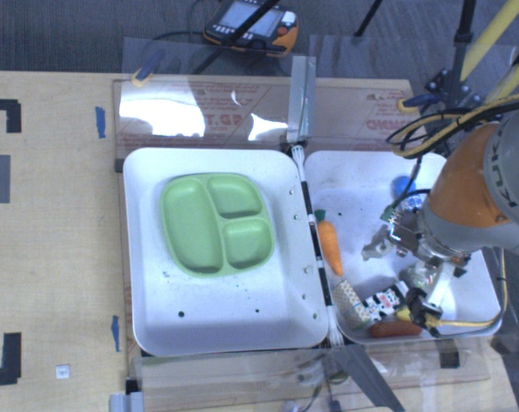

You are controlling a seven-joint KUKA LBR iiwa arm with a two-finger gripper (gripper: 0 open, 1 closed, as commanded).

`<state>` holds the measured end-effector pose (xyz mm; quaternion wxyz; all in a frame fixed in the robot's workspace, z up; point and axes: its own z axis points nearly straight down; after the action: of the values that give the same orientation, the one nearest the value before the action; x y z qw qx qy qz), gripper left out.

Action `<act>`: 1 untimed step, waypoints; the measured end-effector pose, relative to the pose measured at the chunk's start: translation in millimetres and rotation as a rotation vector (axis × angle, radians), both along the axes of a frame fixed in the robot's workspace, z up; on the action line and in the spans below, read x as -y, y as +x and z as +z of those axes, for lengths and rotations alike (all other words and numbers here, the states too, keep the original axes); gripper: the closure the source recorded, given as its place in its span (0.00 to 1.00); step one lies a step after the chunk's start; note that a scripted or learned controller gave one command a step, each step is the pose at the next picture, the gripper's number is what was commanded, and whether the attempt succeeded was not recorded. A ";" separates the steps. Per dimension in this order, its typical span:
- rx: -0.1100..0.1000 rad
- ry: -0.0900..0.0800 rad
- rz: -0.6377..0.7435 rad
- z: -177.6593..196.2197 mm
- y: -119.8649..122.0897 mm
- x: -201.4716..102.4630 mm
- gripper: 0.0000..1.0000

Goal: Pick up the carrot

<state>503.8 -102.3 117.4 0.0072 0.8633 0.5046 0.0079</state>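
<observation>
The carrot (329, 244) is orange with a small green top. It lies along the left wall of the right bin (353, 178), pointing toward the near edge. My gripper (398, 258) hangs over the middle of the right bin, to the right of the carrot and clearly apart from it. Nothing of the carrot is inside it. The arm's orange band (467, 194) sits above and to the right of the gripper.
A green divided plate (216, 223) lies in the left bin (147, 256). In the right bin's near corner sit a checkered item (348, 299), a black-and-white item (384, 300) and a red item (396, 329). A blue object (402, 184) rests near the far side.
</observation>
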 end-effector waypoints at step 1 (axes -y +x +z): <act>-0.026 0.006 -0.187 70.3 -24.2 -29.3 0.00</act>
<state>479.7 -73.0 187.6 -0.0013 0.9067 0.4218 -0.0026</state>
